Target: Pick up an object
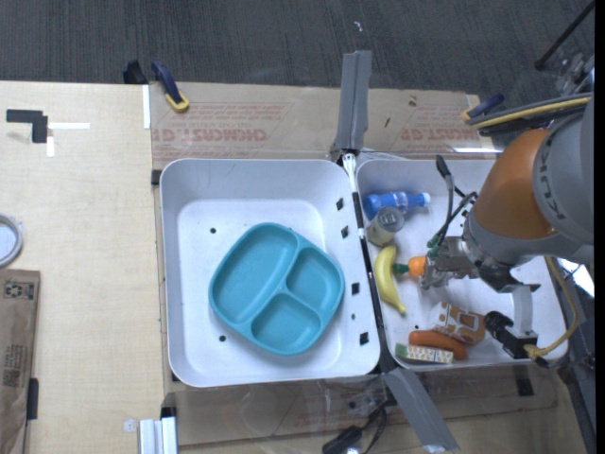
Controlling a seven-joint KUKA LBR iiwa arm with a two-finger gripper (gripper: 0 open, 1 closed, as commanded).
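In the right bin (529,173) lie a blue bottle (395,200), a small round tin (386,221), a yellow banana (387,276), a small orange piece (416,267), a brown patterned box (462,323) and a hot dog (433,345). My gripper (439,269) hangs low over the bin's middle, just right of the orange piece and the banana. The grey arm with its orange band (515,206) covers the bin's right half. Nothing shows between the fingers.
The left bin (184,282) holds a blue divided plate (277,288). A cardboard sheet (246,121) lies behind the bins. A tape roll (6,242) and a brown packet (17,348) sit on the bench at far left. Clamps stand at the bins' back edge.
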